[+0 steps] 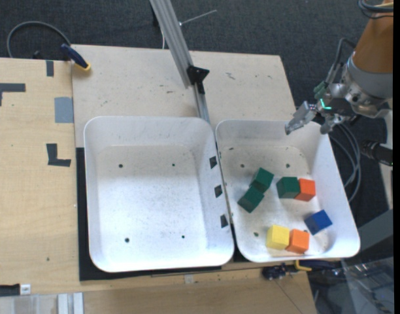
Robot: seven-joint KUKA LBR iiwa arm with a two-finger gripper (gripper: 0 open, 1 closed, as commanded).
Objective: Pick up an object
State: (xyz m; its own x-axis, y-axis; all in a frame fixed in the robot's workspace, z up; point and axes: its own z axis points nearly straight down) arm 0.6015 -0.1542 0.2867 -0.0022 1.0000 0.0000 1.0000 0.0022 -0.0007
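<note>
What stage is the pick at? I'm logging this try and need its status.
Nothing looks done yet: all seven blocks lie in the right bin, among them the green pair, the yellow block and the blue block. In hand: the pincer hangs above that bin's far right corner, nothing between its fingers. Left: descend, grasp a block, lift.

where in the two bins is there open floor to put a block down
The left white bin offers bare floor from wall to wall. In the right white bin, the far strip under the tool is free. Its near half is crowded: two dark green cubes, green and orange pair, blue cube, yellow and orange pair.
</note>
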